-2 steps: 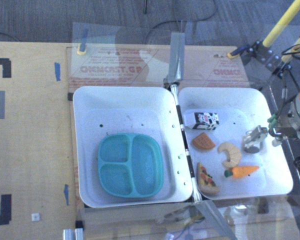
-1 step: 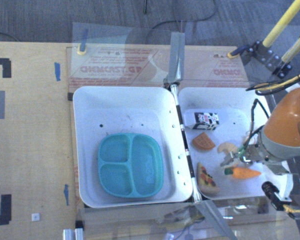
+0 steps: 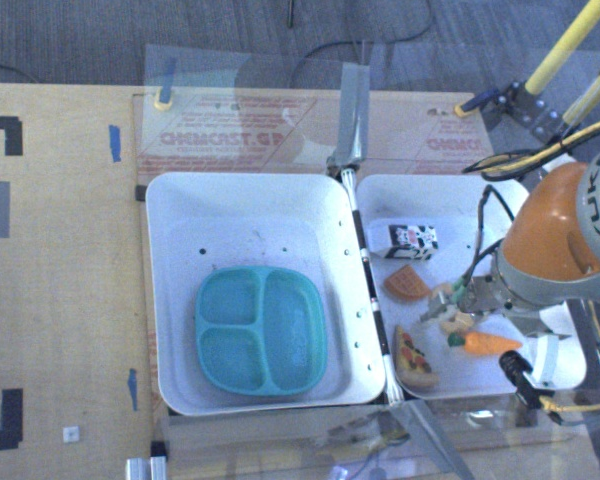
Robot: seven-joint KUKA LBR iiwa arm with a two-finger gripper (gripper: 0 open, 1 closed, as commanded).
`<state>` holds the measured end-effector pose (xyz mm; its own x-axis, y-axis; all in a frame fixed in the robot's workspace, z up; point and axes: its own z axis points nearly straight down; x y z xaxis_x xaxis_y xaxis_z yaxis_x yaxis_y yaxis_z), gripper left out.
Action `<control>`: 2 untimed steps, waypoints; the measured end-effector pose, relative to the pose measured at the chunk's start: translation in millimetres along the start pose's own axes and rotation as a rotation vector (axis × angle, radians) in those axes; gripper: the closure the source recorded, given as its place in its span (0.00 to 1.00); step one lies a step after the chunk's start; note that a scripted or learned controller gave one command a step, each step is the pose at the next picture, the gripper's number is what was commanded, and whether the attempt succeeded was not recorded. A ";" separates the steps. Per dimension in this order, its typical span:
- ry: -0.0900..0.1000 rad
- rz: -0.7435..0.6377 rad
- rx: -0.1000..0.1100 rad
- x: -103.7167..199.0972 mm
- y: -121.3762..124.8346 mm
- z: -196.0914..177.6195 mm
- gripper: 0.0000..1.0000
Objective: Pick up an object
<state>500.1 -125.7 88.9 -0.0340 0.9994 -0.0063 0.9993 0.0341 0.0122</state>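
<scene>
We are lowering the tool (image 3: 458,306) beside the carrot (image 3: 488,344) in the right bin (image 3: 450,193); centring matters, though we cannot tell its grip state.

The arm (image 3: 565,233) reached in from the right, its orange band bulking large above the wrist. It bent downward and leftward, carrying the gripper (image 3: 458,306) low, with the metal wrist parts just behind it.
</scene>
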 end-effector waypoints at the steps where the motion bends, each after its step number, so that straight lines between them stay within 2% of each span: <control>1: 0.001 0.008 -0.002 -3.0 0.0 -9.9 1.00; 2: 0.005 0.065 0.012 34.3 68.7 -95.2 1.00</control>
